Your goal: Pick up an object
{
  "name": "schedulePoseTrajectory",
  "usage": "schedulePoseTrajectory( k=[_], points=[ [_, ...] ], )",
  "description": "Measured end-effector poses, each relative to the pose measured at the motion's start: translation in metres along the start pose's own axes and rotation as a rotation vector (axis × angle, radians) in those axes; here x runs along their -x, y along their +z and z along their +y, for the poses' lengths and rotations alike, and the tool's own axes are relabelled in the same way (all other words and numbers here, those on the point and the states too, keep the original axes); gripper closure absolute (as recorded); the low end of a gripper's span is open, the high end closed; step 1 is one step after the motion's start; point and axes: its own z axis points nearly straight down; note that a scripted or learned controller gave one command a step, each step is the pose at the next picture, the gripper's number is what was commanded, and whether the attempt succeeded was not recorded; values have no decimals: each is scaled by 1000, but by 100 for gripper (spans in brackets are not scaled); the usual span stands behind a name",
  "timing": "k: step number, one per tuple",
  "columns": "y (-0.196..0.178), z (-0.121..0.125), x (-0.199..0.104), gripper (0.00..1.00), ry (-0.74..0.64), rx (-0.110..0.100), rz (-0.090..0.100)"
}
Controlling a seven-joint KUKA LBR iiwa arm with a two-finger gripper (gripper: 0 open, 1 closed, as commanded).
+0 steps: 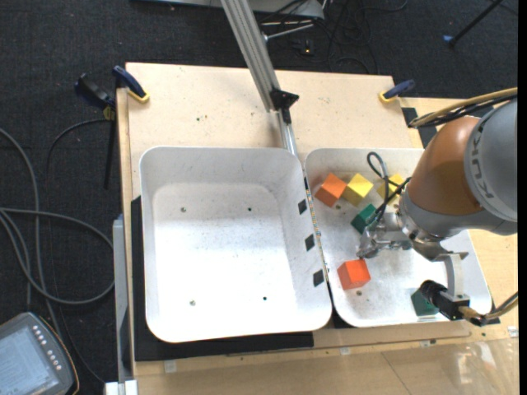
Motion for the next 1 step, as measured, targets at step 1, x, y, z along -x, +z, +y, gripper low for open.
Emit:
schedulePoseTrajectory(
  k=[1],
  points=[
    [-49, 11, 1, 100, -4, 5, -1]
  ],
)
